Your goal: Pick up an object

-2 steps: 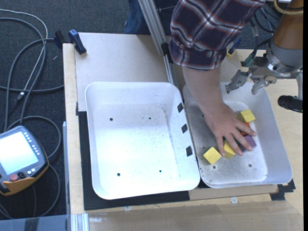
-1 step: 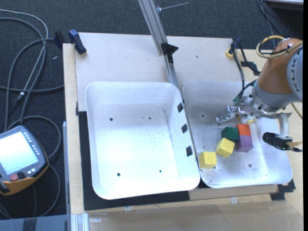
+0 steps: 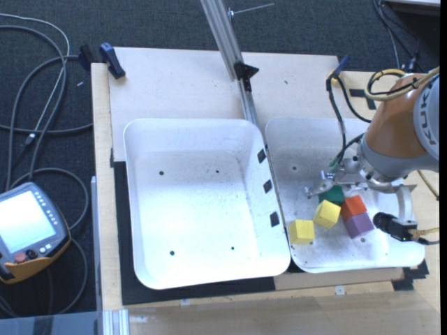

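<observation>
Five blocks [image 3: 335, 211] crowd the right bin [image 3: 300, 142] beneath the claw [image 3: 334, 182] (grip state impossible to tell).

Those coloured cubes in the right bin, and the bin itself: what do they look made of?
Cubes, e.g. the yellow cube and purple cube: probably foam or painted wood, matte with no glare. Right bin: likely moulded plastic, smooth white with rounded corners.

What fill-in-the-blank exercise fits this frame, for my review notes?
1. All the blocks lie in the ___ bin.
2. The yellow blocks number ___; one sits nearest the divider.
3. The purple block touches the ___ block.
4. The gripper hangs above the ___ block.

Missing words: right; two; orange; green
</observation>
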Robot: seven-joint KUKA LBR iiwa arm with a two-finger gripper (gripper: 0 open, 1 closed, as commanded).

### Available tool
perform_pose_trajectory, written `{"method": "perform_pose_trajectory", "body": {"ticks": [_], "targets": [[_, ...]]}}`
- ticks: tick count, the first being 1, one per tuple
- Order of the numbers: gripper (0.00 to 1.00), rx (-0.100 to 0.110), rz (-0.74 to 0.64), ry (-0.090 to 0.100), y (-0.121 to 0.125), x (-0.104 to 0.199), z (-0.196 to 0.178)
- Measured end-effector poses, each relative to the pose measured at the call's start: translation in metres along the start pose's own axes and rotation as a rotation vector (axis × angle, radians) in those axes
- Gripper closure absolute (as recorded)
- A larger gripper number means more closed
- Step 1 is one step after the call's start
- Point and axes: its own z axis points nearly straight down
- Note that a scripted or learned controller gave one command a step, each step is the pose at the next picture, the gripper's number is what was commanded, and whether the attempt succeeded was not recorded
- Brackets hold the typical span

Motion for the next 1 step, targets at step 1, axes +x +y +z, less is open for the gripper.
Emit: {"method": "perform_pose_trajectory", "body": {"ticks": [1], "targets": [[0.00, -0.001, 0.000, 0.000, -0.0336, 0.0274, 0.0107]]}}
